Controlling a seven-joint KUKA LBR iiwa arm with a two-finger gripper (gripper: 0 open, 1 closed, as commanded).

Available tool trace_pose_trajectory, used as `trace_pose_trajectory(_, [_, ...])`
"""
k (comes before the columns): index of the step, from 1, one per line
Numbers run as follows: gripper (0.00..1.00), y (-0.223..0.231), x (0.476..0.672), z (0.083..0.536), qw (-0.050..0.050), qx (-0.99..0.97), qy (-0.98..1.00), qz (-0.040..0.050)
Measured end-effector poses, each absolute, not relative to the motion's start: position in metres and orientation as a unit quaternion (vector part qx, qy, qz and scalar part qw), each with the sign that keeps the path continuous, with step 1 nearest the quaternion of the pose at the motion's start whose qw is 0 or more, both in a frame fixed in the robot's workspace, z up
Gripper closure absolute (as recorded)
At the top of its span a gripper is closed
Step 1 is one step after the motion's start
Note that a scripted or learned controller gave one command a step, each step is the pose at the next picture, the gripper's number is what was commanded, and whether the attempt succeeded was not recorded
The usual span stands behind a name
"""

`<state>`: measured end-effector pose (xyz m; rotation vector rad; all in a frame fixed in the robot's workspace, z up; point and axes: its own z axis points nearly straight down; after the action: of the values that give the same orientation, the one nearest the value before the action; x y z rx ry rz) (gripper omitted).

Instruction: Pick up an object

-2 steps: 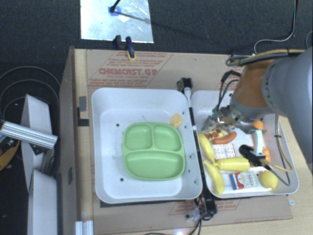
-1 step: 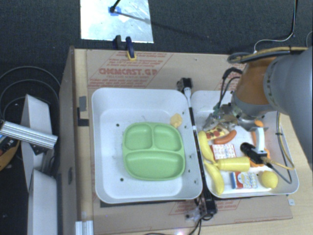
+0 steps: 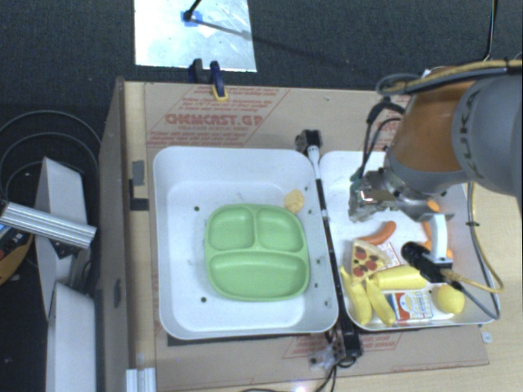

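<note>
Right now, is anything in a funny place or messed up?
One small yellow piece sits alone in the left bin, by the green plate. The other toy food is all piled in the right bin, so it looks like a stray. Nothing looks spilled or broken.

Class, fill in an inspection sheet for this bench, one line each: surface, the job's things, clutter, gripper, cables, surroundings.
Surface: printed cardboard sheet under the left bin and right bin.
Job's things: the right bin holds a sausage, pizza slice, bananas, carton and lemon; the left bin holds a green divided plate and a small yellow piece.
Clutter: blue clamp at the cardboard's far edge.
Gripper: the gripper hangs over the right bin, near the sausage; open or shut cannot be told.
Cables: black cable loops on the floor, left.
Surroundings: dark floor, shiny sheet, white box.
</note>
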<state>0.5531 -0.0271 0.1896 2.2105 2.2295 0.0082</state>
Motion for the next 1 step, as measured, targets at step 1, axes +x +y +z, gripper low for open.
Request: trace_pose_trajectory(1, [0.0,-0.0306,0.5539,0.1845,0.0,0.706,0.708,0.0008])
